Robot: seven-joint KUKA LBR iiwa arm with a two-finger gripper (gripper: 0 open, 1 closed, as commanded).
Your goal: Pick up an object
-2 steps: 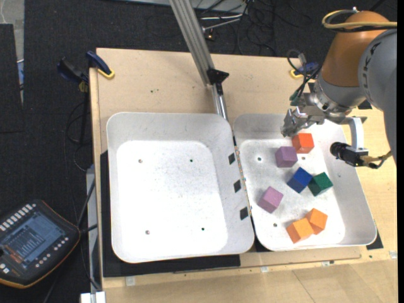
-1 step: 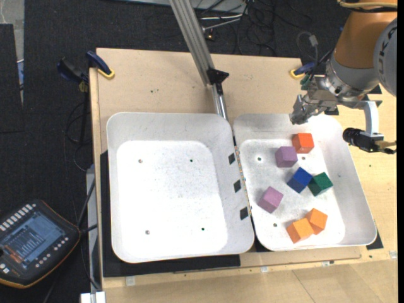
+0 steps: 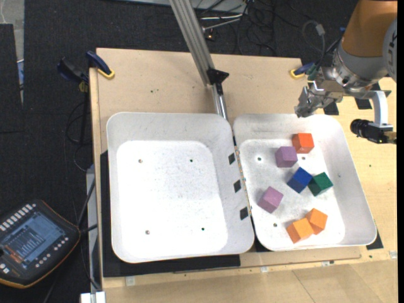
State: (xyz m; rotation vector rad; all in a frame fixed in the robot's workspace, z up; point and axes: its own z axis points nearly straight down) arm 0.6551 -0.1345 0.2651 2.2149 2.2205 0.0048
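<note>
Bench (image 3: pixel 158 81): pale board carrying two shallow white bins side by side.

Left bin (image 3: pixel 123 169): white, speckled floor, four small dark dots near its corners.

Right bin (image 3: pixel 353 188): white, holds seven small blocks, all lying on the floor of the bin.
- Orange block (image 3: pixel 303 142), toward the far side, just beside a purple block (image 3: pixel 285 156).
- Blue block (image 3: pixel 300 179) at the middle, touching a green block (image 3: pixel 321 183) on its right.
- Second purple block (image 3: pixel 271 199), nearer the left wall, apart from the others.
- Two orange blocks at the near side, one (image 3: pixel 299 229) touching the other (image 3: pixel 317 219).

Gripper (image 3: pixel 307 108): dark, at the end of the grey arm with its orange band (image 3: pixel 369 17); it sits above the far rim of the right bin, well apart from the nearest block. No block lies between its fingers; whether they are spread or closed cannot be told at this size.

Other items: a slanted metal pole (image 3: pixel 192 33) crossing the bench from the top and ending between the bins; two blue-and-yellow clamps (image 3: pixel 100 65) and (image 3: pixel 302 71) at the far corners of the bench; a handheld control pendant (image 3: pixel 31 242) at lower left; cables (image 3: pixel 233 11) on the dark floor beyond the bench.
</note>
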